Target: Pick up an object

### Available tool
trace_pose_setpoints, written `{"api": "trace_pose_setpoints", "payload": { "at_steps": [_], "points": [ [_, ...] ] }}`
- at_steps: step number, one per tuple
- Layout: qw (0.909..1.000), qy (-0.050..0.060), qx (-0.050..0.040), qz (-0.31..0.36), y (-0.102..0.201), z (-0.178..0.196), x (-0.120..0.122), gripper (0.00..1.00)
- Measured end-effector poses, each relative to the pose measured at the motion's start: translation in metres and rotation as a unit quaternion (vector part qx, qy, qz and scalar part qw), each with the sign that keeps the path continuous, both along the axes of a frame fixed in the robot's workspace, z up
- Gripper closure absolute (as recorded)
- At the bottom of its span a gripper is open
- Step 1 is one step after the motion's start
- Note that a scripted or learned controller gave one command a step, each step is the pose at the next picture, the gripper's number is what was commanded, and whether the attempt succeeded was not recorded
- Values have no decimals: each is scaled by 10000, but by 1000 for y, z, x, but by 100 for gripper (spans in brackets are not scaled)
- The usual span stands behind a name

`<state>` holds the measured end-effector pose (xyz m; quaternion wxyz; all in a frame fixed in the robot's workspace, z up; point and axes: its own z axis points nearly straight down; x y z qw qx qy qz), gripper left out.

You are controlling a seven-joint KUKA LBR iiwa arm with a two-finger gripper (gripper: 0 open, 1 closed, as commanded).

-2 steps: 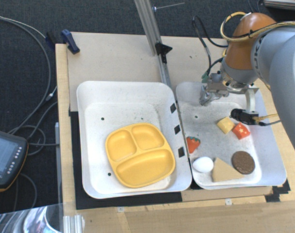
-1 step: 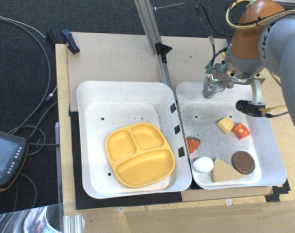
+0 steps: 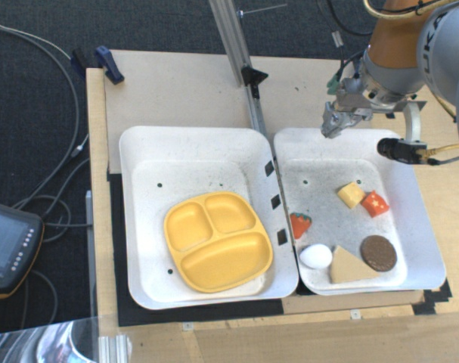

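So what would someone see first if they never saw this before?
Probably the big yellow tray with three sections, sitting in the left bin. Next, the little pile of toy food in the right bin: a white egg, a brown cookie and a strawberry. The robot's gripper hangs over that bin's far edge.

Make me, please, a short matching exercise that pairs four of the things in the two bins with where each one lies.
Things:
1. yellow tray
2. white egg
3. brown disc
4. strawberry

Places:
A. right bin, against its left wall
B. left bin
C. right bin, near corner on the right
D. right bin, near edge, left of the tan wedge

Pairs: 1-B, 2-D, 3-C, 4-A
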<state>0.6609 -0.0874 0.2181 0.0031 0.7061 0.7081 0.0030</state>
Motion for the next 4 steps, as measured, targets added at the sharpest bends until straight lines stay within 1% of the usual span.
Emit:
{"api": "trace_pose_setpoints", "payload": {
  "at_steps": [1,2,3,4],
  "points": [
    [10000,54,0,-5,0,-14,0,100],
    [10000,61,15,15,54,-17,-16,100],
    [10000,36,17,21,108,0,-24,100],
    [10000,61,18,24,168,-4,-32,100]
  ]
}}
